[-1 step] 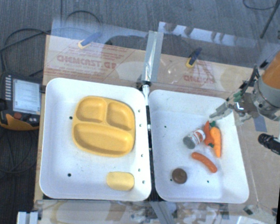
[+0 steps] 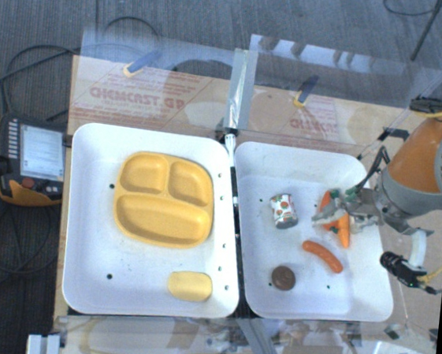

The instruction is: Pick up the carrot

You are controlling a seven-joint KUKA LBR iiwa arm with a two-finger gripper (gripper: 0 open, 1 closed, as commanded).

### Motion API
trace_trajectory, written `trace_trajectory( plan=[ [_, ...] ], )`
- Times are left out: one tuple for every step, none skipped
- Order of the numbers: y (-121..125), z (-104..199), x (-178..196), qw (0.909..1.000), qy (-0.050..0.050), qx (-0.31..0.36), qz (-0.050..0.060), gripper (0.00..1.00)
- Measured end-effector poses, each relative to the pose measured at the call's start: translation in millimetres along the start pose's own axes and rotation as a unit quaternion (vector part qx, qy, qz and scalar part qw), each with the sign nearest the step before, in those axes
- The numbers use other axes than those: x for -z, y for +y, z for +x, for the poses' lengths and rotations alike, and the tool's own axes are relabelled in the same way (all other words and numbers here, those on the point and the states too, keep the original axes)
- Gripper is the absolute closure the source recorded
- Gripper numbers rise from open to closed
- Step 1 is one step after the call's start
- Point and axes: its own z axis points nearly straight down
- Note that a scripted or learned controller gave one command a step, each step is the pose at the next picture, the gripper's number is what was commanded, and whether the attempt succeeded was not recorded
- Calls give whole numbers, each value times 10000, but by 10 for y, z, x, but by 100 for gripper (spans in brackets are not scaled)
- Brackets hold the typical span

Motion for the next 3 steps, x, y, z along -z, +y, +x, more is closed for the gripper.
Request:
trace_trajectory(
  plan=[
    [243,113,-237,9959,-14,900,0,0],
    [258,108,-135,9959,-28,898,-31,100],
    [762,292,921,9979,-30,650,45,100]
  ],
)
